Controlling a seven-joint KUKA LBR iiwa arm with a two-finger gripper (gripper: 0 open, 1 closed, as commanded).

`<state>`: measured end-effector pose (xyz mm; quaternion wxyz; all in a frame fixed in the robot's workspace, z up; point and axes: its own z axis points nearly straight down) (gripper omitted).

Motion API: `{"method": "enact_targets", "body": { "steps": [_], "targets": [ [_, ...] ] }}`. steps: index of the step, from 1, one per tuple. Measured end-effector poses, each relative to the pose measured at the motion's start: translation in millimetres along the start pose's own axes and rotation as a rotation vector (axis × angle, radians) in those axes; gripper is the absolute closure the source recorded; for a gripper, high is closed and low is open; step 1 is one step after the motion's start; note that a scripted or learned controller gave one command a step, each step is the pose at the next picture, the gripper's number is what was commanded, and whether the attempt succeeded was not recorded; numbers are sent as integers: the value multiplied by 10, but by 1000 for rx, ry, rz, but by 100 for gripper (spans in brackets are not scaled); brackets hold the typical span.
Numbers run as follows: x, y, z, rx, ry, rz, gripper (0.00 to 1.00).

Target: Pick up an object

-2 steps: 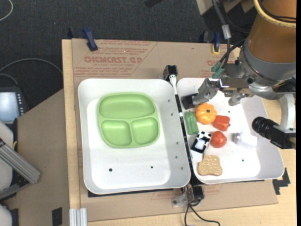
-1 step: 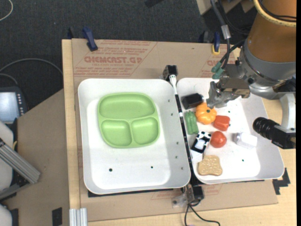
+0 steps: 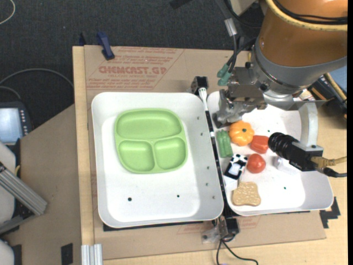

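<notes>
Gripper (image 3: 230, 110) low over right bin (image 3: 314, 195), near its back-left corner; fingers mostly hidden under wrist hardware, so open/closed state impossible to tell. Arm (image 3: 300, 32) cut off by top & right edges. Orange pumpkin (image 3: 241, 133) just in front of gripper, touching red pepper (image 3: 259, 143). Tomato (image 3: 255, 163), cracker (image 3: 246, 194), green piece (image 3: 224, 145) along left wall. Green divided tray (image 3: 150, 140) in left bin (image 3: 110, 203).
</notes>
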<state>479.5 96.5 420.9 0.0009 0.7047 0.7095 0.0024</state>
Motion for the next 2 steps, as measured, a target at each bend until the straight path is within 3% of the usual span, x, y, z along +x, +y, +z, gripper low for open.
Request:
{"method": "enact_targets", "body": {
  "steps": [1,2],
  "targets": [
    [900,204,-158,-1,1,-2,100],
    [1309,-14,232,12,-3,1,100]
  ]
}}
